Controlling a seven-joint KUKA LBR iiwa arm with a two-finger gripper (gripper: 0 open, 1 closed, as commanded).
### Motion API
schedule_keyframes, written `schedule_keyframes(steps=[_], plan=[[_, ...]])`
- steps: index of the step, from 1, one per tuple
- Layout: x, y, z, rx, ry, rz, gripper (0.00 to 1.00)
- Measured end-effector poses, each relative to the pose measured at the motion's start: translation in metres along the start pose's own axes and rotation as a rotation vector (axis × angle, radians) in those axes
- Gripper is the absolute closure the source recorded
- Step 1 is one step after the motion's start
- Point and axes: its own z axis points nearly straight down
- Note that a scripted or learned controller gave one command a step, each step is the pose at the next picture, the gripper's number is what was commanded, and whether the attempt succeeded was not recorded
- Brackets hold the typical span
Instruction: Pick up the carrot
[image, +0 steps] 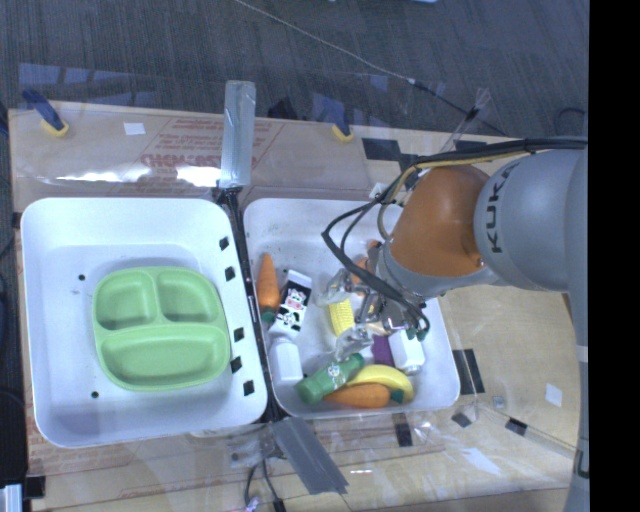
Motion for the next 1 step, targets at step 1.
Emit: schedule_keyframes(steps=[1], plan=[[-0.0316,0.0354,0.0017,0.021,-0.012,0.125,0.0]])
